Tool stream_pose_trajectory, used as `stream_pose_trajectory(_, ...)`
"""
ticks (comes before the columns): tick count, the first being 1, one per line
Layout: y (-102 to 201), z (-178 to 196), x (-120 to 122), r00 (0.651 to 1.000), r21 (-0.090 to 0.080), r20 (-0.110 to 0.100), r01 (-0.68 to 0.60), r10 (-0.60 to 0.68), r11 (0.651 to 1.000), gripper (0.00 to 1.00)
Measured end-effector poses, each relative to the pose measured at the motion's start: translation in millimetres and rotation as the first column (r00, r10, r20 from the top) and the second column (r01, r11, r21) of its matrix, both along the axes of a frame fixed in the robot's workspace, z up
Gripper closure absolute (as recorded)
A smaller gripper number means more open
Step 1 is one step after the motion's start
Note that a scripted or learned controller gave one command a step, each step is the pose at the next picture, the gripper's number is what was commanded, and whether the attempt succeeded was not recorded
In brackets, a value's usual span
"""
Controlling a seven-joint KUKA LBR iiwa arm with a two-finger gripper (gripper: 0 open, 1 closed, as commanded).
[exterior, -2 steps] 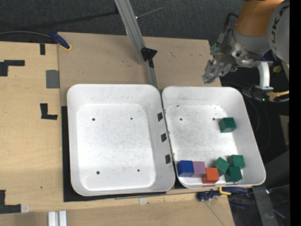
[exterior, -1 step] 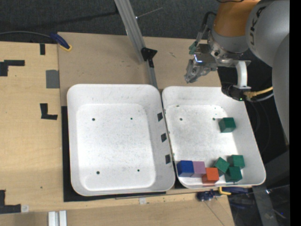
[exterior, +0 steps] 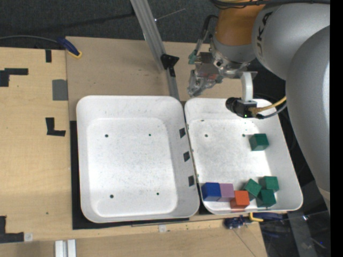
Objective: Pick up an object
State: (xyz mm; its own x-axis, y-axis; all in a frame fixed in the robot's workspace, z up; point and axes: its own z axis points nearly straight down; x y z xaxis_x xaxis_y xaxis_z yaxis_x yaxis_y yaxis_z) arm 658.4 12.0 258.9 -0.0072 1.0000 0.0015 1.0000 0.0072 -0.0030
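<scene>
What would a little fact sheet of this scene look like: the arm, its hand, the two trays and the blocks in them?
arm: grey with an orange band, reaching in from the right
hand: above the far edge of the right bin, holding nothing that can be seen
left bin: white, shallow
right bin: white, holds all the blocks
lone block: green block, apart near the right wall
near-edge cluster: blue block, purple block, orange block, three green ones

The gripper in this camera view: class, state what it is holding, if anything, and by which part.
Nothing can be seen in the gripper. It hangs above the far rim of the right bin, apart from the blocks, which all lie in the bin.
</scene>
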Motion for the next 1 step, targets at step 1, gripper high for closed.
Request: stream_pose_trajectory(1,60.8,-2.5,-8.4,1.0,0.0,0.001,0.0,0.0,1.0,1.0)
